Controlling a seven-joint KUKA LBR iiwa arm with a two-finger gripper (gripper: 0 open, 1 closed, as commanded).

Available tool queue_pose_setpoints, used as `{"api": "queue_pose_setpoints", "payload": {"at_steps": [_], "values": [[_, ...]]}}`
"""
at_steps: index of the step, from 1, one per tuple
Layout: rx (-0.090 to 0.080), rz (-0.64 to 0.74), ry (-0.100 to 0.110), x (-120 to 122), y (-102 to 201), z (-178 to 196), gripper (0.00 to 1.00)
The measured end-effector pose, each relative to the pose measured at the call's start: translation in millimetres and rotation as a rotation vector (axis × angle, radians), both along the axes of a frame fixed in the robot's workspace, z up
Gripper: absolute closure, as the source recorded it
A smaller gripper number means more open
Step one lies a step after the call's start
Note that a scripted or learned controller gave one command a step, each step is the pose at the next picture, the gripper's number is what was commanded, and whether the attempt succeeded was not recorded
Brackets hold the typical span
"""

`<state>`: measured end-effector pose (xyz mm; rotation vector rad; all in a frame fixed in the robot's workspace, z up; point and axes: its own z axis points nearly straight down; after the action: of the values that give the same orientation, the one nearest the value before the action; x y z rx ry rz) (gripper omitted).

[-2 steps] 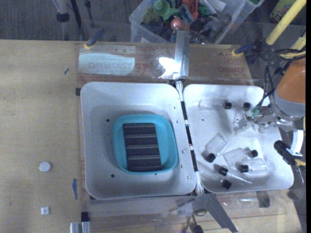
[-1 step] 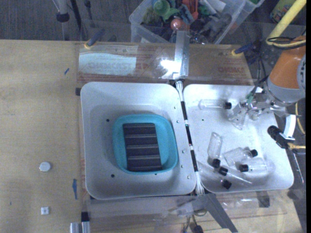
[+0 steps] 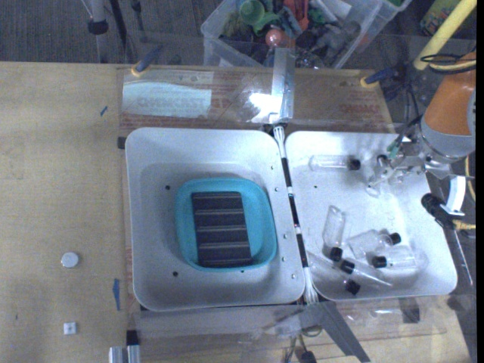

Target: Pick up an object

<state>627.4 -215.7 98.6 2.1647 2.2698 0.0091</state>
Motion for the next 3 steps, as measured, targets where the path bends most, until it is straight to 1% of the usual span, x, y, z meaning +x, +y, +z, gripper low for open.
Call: {"api": "queue_pose_setpoints", "payload": {"at_steps": [1, 2, 3], "values": [[-0.002, -0.094, 0.005, 37.8, 64.2, 101.4, 1.00], [0.000, -0.237, 0.011, 39.4, 114.2, 96.0, 1.00], [-0.001, -0.405, 0.006, 39.6, 164.9, 126.4, 1.00]]}}
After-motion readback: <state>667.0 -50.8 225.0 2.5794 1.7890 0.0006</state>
